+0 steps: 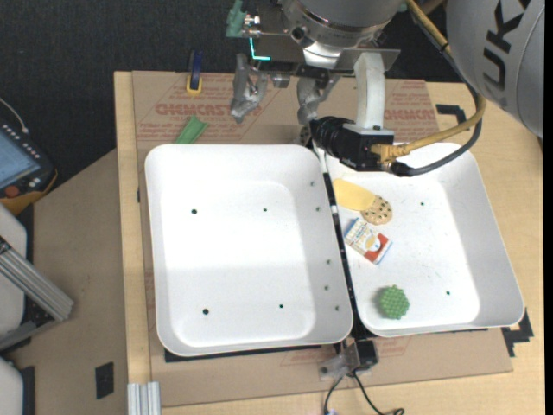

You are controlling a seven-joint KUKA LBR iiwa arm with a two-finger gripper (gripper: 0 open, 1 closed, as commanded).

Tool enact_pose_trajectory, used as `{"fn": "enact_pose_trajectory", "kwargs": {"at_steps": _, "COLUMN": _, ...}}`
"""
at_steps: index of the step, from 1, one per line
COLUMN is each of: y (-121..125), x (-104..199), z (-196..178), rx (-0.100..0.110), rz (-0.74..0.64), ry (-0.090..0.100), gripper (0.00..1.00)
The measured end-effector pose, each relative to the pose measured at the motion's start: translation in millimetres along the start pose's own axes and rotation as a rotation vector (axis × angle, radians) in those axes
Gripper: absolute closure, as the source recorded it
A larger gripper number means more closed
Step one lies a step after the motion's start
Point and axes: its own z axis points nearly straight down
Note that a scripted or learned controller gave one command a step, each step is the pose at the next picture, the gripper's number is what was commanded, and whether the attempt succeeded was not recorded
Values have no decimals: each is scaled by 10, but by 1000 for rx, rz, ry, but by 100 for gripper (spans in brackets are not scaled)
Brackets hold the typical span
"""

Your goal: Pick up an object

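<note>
From my remote seat the gripper point(276, 93) hung spread and empty beyond the right bin point(484, 232), so I figured I'd drop straight onto the green ball point(393, 302) near that bin's front edge.

left bin point(173, 232) floor wide open, right bin point(484, 232) open on its right half, yellow piece point(361, 199), small card point(369, 240), green ball point(392, 303) crowd the divider side, black cable unit point(350, 143) overhangs back-left corner

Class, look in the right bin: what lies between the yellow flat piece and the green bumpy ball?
In the camera view, a small red, white and blue packet lies between the yellow piece and the green ball.
</note>
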Motion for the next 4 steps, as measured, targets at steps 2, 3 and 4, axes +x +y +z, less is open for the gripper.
{"fn": "enact_pose_trajectory", "kwargs": {"at_steps": 2, "y": 206, "x": -171, "z": -549, "rx": -7, "rz": 1, "ry": 2, "gripper": 100}}
{"fn": "enact_pose_trajectory", "kwargs": {"at_steps": 3, "y": 421, "x": 117, "z": 475, "rx": 11, "rz": -2, "ry": -4, "gripper": 100}}
{"fn": "enact_pose_trajectory", "kwargs": {"at_steps": 4, "y": 423, "x": 103, "z": 398, "rx": -1, "rz": 1, "ry": 0, "gripper": 0}}
